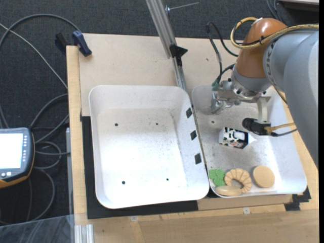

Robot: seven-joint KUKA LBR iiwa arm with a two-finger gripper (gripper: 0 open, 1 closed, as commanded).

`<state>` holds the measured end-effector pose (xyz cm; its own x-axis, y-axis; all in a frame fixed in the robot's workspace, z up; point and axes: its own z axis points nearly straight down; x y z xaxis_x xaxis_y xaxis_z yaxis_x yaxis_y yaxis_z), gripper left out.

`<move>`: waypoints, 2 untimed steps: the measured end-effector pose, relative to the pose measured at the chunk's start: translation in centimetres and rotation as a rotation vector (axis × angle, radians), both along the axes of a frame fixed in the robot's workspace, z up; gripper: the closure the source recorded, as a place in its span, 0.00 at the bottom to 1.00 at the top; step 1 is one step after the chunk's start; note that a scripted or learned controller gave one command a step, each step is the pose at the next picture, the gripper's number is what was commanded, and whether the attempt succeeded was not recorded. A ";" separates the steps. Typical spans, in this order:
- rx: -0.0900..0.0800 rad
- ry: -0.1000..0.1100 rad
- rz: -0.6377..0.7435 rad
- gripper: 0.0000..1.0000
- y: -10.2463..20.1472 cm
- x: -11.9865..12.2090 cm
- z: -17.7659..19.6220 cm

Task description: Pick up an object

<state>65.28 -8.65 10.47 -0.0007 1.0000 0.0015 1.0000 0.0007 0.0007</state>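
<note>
Beneath both white bins (101,97), tan bench (126,59)

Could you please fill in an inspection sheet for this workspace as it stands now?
Surface: wooden bench bearing a left bin and a right bin side by side.
Job's things: in the right bin, a black-and-white box near the middle; a green piece, a ridged tan ring and a round tan disc along its near edge.
Clutter: blue clamp at the bench's far left corner.
End effector: end effector low over the right bin's far end, nothing seen in it.
Cables: black cables on the floor to the left; yellow cable looped at the wrist.
Surroundings: handheld screen at left; metal rail slanting in from above.
</note>
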 end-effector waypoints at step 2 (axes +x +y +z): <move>-0.003 -0.009 0.001 1.00 -0.3 1.3 11.2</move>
<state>66.56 -8.94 21.65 -0.0015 1.0000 -0.0013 1.0000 0.0015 0.0095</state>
